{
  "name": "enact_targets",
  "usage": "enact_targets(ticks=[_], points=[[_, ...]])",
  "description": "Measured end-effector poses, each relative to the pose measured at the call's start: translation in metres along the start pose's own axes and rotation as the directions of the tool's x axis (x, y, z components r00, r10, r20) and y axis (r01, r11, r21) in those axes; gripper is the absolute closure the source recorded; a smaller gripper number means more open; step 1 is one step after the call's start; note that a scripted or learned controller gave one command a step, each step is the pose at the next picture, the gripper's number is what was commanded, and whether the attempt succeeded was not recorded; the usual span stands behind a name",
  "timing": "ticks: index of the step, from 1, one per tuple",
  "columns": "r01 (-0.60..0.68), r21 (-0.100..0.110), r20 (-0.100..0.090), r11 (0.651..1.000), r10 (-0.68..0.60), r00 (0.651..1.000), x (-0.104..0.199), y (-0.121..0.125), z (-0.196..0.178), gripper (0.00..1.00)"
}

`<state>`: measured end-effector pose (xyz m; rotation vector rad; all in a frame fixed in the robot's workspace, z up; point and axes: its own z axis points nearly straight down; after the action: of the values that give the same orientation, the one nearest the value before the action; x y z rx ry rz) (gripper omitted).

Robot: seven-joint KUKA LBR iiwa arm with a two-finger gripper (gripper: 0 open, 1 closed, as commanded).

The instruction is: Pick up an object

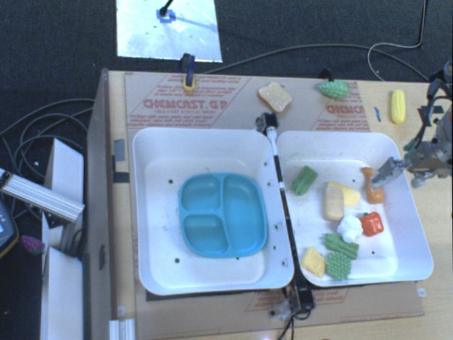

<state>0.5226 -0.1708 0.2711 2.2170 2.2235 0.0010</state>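
1. The two shallow white plastic bins sit side by side on the bench; the left bin (pixel 152 190) carries a light-blue divided plastic tray (pixel 223 214), and the right bin (pixel 407 225) carries the small toy foods.
2. The grey arm's two-finger gripper (pixel 388 168) reaches in from the right and hangs at the right bin's upper right corner. I cannot tell from this view how it is set, and nothing can be seen in its grasp.
3. Judged from this, the step in hand is the approach: no object is picked yet.
4. The nearest candidate is the small orange carrot-shaped toy (pixel 372 186), just beside the gripper tip, near the right bin's far right wall. Its long axis runs roughly up and down the view, thick end toward the near edge.
5. The next move likely calls for descending over the toy and closing across its narrow width, clear of the red toy (pixel 371 223) close below it.
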Motion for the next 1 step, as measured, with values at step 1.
enact_targets(ticks=[1], points=[[0.001, 0.003, -0.001, 1.000, -0.001, 1.000, 0.0297, 0.0803, 0.1231, 0.00]])
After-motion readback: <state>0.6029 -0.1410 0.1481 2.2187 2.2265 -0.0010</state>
